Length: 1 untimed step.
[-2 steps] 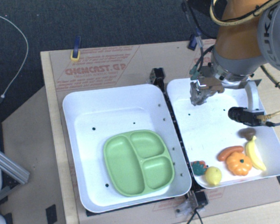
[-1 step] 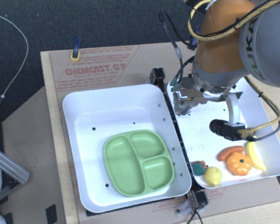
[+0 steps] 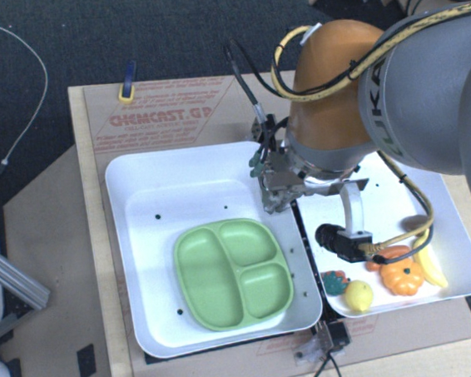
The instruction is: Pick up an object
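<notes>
Camera view, from above at a slant: the grey arm point(image 3: 434, 87) with its orange band comes in from the right and covers much of the right bin. It ends at the wall shared by the two bins. The fingers point(image 3: 277, 189) sit low under the wrist at that divide, at the far right edge of the left bin; whether they are parted or closed, or have hold of anything, cannot be told.

A brown sheet printed in red covers the counter point(image 3: 168, 107), and both white bins rest on it side by side. The left bin point(image 3: 125, 212) holds a green divided plate point(image 3: 232, 272), lying flat near its front right.

The right bin point(image 3: 399, 195) has the small things to pick, clustered at its front. A yellow banana point(image 3: 430, 268) lies just beside an orange pumpkin-like toy point(image 3: 402, 280). Left of those are a yellow lemon point(image 3: 358, 296) and, touching it or nearly so, a small teal and orange piece point(image 3: 335, 281). All are apart from the fingers.

A blue and yellow clamp point(image 3: 127, 84) grips the sheet's far edge.
</notes>
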Tool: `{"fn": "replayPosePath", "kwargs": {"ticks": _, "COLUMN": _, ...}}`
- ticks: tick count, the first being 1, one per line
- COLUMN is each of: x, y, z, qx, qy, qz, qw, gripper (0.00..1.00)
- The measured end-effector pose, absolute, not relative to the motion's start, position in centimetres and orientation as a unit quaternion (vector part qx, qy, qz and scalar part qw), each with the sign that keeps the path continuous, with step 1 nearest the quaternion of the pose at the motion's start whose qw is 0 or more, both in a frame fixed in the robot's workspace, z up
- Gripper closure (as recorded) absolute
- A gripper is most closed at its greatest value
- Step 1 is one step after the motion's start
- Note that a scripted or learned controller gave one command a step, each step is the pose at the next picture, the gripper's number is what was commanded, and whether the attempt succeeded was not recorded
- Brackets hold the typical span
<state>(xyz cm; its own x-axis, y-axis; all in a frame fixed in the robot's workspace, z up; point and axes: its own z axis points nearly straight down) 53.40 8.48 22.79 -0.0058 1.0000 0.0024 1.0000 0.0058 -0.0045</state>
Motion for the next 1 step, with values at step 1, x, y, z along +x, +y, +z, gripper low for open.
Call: {"fn": "replayPosePath", "kwargs": {"ticks": 1, "x": 53.49, "y": 8.14, "z": 22.89, "qx": -0.707, "qy": -0.707, "qz": 0.0005, "qw": 0.001, "gripper": 0.0}}
